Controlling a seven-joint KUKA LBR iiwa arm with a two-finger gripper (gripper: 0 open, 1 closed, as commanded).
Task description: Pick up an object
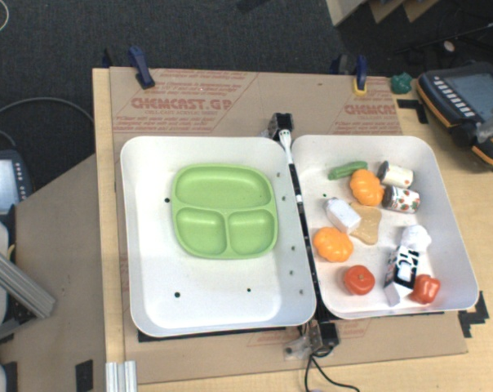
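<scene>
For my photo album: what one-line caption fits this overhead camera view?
A green divided plate sits in the left bin; toy foods, including a tomato, crowd the right bin.

A: The left bin (140, 219) has open floor around the green tray (225, 211).
B: The right bin (442, 219) is crowded; toys touch, gaps stay narrow.
</scene>
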